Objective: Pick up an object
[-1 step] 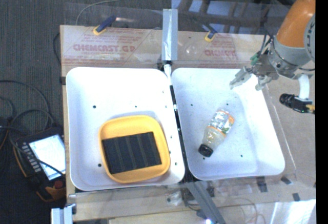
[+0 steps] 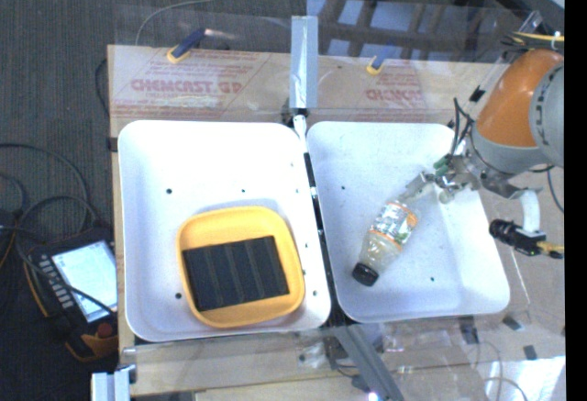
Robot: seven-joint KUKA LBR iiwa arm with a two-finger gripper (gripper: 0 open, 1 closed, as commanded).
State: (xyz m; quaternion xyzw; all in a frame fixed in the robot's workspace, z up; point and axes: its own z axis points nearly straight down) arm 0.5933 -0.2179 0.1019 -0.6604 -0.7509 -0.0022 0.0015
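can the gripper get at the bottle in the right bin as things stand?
Probably yes. The bottle lies on its side on the right bin floor with nothing on top or beside it, and the gripper sits just past its upper end, with no obstacle between them.

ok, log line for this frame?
bottle: lying in right bin | gripper: at bottle's base end | yellow tray: left bin

Grey arm point(image 2: 548, 128), orange wrist band

Yellow square plastic tray with black ribbed insert point(image 2: 240, 266) in the left white bin point(image 2: 147, 161), clear plastic bottle with black cap point(image 2: 385, 239) lying slantwise in the right white bin point(image 2: 348, 151), gripper point(image 2: 440, 177) just beside the bottle's far end
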